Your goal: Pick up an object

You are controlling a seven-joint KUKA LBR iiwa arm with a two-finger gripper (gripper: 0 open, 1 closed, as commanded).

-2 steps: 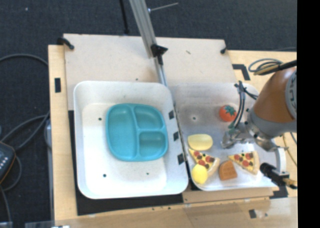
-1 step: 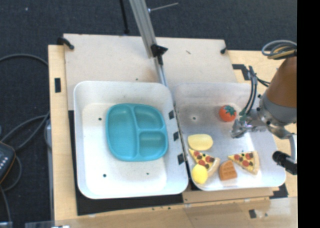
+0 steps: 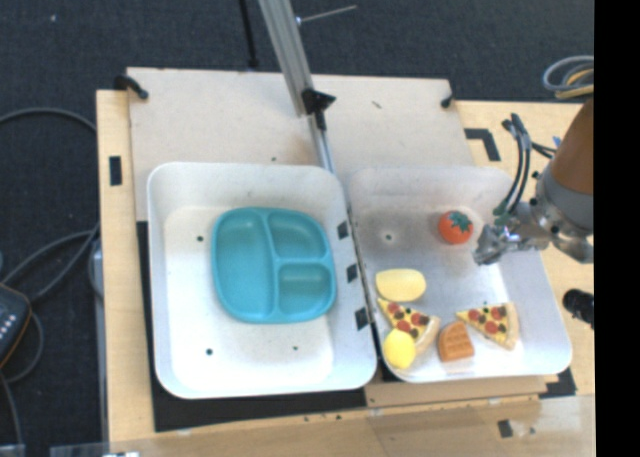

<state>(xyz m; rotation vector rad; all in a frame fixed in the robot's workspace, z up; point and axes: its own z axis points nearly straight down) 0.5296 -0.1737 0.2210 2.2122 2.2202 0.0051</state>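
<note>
The right bin [image 3: 420,195] holds several toy foods: a red tomato [image 3: 455,227], a pale yellow oval piece [image 3: 400,285], a pizza slice [image 3: 408,322], a yellow lemon [image 3: 399,349], an orange block [image 3: 455,343] and a second pizza slice [image 3: 491,323]. My gripper [image 3: 493,243] hangs over the right side of this bin, just right of the tomato and slightly lower in the view. Nothing shows between its fingers.
The left bin [image 3: 180,245] holds a turquoise divided plate [image 3: 273,265]. A metal pole [image 3: 285,35] slants up from the back between the bins. The arm's cables [image 3: 520,160] and wrist sit over the right bin's far right edge.
</note>
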